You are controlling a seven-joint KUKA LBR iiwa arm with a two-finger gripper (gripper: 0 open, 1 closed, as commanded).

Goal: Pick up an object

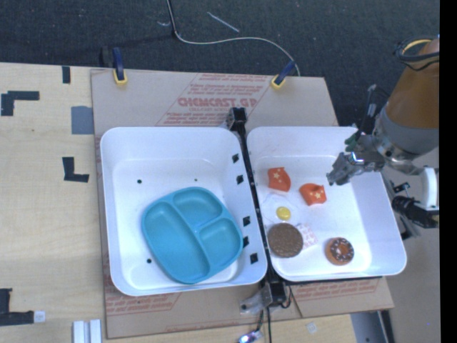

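I'm hovering the gripper (341, 173), grasp state unclear, beside the orange block (313, 193); I'm planning to centre over it before descending.

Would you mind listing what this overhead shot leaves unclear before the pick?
- Gripper: dark and blurred in the camera view; its finger state is unreadable.
- Pale item beside the brown disc: partly covered by the disc, too small to identify.
- Arm: cut off by the right edge.
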